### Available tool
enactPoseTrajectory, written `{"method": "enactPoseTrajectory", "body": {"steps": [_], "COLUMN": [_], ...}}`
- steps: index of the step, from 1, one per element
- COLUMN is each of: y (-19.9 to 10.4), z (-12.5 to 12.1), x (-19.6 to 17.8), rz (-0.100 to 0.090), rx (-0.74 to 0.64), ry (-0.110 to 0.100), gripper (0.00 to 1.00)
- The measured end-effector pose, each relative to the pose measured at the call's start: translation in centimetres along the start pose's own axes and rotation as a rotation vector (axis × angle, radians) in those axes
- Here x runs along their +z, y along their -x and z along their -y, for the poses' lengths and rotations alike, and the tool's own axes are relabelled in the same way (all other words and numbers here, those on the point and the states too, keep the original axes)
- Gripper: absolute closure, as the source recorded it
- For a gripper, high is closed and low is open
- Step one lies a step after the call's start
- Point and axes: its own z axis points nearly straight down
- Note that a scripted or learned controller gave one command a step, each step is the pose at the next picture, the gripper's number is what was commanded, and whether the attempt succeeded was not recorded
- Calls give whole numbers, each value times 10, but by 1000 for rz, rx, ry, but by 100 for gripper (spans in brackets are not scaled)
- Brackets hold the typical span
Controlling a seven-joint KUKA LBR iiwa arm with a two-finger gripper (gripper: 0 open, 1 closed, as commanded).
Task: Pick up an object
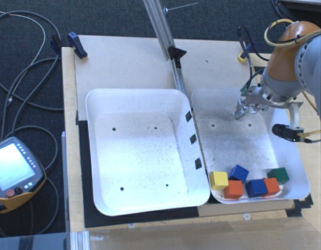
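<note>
Camera view: gripper point(242, 112) hangs over the far part of the right bin point(222, 100), nothing between its fingers; can't tell if they're apart or together. Targets sit packed along that bin's near edge: yellow block point(219, 179), two blue blocks point(239, 172), two orange blocks point(233, 189), green block point(278, 174). Best bet: go for the yellow end block, fingers straddling its free sides, descend straight.

Blocks point(248, 181) clustered along near rim
</note>
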Motion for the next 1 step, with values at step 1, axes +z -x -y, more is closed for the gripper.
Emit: {"method": "enactPoseTrajectory", "body": {"steps": [1], "y": [4], "z": [28], "x": [17], "rz": [0], "rx": [-1], "ry": [4], "gripper": [100]}}
